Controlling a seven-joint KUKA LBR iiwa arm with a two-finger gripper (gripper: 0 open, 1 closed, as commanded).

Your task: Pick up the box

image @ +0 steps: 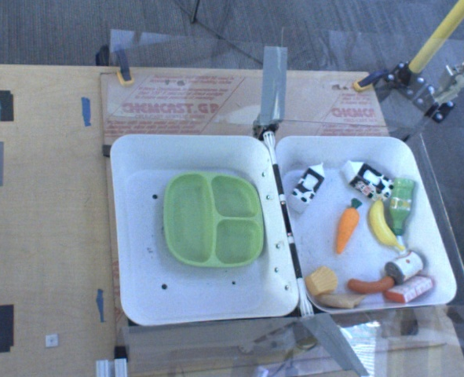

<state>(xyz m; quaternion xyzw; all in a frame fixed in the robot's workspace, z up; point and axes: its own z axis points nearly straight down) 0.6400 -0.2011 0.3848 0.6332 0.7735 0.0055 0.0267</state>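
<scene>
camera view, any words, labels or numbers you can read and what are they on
"CHEMCAST GP", red print, faint, on the protective sheet behind the left bin; my best reading.
The same red print on the sheet behind the right bin, too blurred to read fully.
Red and white box, near right corner of the right bin: print too small to read.
Green packet: label unreadable.

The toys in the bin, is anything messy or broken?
Nothing looks broken or spilled. The toys lie loosely jumbled in the right bin: the carrot slants, and the red box sits crooked by the corner. The green plate sits neatly in the left bin.
</scene>
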